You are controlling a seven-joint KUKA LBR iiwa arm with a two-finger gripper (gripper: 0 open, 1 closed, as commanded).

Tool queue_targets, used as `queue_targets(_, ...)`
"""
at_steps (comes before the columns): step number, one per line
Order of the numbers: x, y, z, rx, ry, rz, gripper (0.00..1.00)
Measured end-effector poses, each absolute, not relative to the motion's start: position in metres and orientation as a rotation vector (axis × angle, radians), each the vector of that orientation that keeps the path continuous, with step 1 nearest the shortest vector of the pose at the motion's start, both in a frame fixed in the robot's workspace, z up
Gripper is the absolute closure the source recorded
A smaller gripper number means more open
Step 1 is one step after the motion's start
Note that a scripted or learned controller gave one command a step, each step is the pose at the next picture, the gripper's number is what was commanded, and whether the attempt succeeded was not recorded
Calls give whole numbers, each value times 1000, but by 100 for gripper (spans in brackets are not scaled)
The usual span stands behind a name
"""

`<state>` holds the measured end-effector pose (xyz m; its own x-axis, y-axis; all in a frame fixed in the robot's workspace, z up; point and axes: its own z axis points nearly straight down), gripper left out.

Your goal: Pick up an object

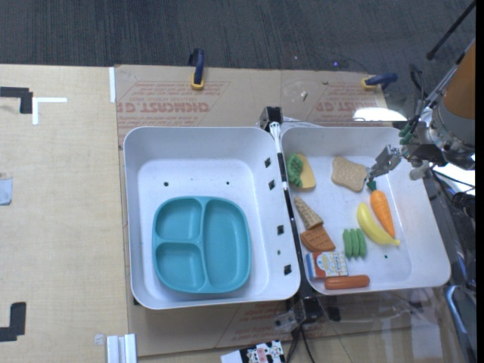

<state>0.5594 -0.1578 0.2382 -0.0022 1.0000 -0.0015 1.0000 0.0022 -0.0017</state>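
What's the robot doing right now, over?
Gripper low over right bin, holding nothing seen. Carrot and bread slice nearest. Nothing blocking them.

The arm (pixel 463 97) is cut off by the right edge of the frame. The pincer (pixel 380 165) is too small to resolve its finger state. The carton (pixel 327 265) print at lower right is too small to read.

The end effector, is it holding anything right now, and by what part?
Nothing. The end effector hangs above the right bin, between the bread slice and the carrot.
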Motion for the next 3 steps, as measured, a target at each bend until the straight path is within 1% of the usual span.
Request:
queue_targets(1, 555, -180, 92, -2229, -2213, 3, 0)
queue_targets(2, 556, -181, 103, -2235, -2211, 2, 100)
queue_targets(3, 563, -173, 209, -2434, -1989, 3, 100)
